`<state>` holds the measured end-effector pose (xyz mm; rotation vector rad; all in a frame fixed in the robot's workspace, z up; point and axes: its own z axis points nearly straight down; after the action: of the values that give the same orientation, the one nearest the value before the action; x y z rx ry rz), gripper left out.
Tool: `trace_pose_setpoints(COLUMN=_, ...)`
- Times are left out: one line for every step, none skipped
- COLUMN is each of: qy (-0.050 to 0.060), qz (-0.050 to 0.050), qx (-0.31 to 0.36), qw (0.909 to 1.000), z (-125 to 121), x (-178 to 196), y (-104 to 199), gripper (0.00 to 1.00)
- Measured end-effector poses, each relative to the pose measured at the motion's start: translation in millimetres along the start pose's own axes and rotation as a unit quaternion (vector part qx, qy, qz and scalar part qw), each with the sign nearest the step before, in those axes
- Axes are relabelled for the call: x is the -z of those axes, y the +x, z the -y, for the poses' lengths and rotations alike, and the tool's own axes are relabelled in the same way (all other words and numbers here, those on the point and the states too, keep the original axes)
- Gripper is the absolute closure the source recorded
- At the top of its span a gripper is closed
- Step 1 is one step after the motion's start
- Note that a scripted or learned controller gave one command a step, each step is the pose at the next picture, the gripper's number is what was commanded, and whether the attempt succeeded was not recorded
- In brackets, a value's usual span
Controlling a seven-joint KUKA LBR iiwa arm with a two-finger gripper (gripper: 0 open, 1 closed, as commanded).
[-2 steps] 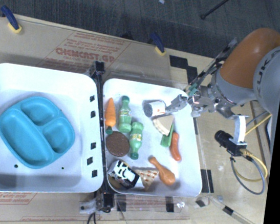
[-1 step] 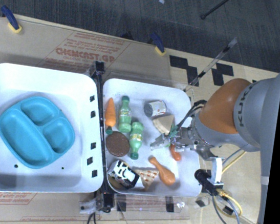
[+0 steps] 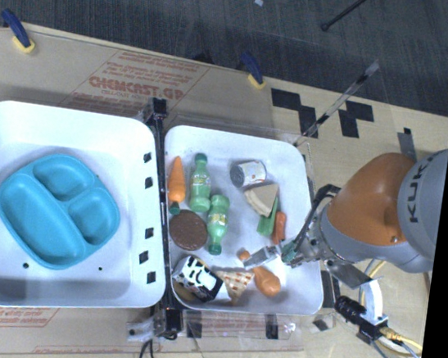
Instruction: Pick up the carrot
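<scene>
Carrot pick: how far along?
Done: nothing visible. The carrot lies flat against the left wall of the right bin, beside the green bottles. In hand: the gripper is low on that bin's right side, far from the carrot. Left: travel across, grasp, lift.

Carrot (image 3: 176, 181) lies hard against the right bin's left wall (image 3: 158, 198), green bottle (image 3: 200, 183) just beside it on the right. Access from above is clear; brown disc (image 3: 188, 229) crowds its lower end
</scene>
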<state>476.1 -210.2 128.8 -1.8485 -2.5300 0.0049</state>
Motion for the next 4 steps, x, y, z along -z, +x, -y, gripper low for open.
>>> trace_pose_setpoints(qy=-0.006, qz=0.003, qx=0.13, qw=0.9914, z=-5.8, x=-30.2, y=-1.1, gripper=0.0)
trace_pose_setpoints(qy=-0.006, qz=0.003, qx=0.137, qw=0.9905, z=-7.0, x=-19.8, y=-0.1, gripper=1.0)
trace_pose_setpoints(qy=-0.002, qz=0.0, qx=-0.067, qw=0.9977, z=-16.1, x=-37.0, y=45.1, gripper=1.0)
trace_pose_setpoints(qy=-0.005, qz=0.005, qx=-0.063, qw=0.998, z=-0.9, x=139.2, y=-1.9, gripper=1.0)
